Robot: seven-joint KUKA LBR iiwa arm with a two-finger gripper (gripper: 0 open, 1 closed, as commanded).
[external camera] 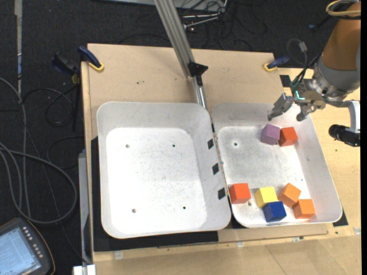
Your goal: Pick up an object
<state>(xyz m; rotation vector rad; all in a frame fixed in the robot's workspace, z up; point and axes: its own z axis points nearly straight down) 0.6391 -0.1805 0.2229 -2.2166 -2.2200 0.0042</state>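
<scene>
Gripper (288,110) hangs over far edge of the right bin (327,171), fingers spread apart w/ nothing btwn them. Just below it, a purple block (270,134) and an orange block (288,136) sit touching side by side. Near edge of same bin: another orange cube (239,192), a yellow cube (265,196), a blue cube (274,211) and 2 more orange ones (291,193) (304,208); left bin (109,171) beside it.

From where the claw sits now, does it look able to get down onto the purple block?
Probably yes. The claw hangs open just above the purple block, with nothing between them. The one snag is the orange block touching its right side, which may crowd one finger.
</scene>
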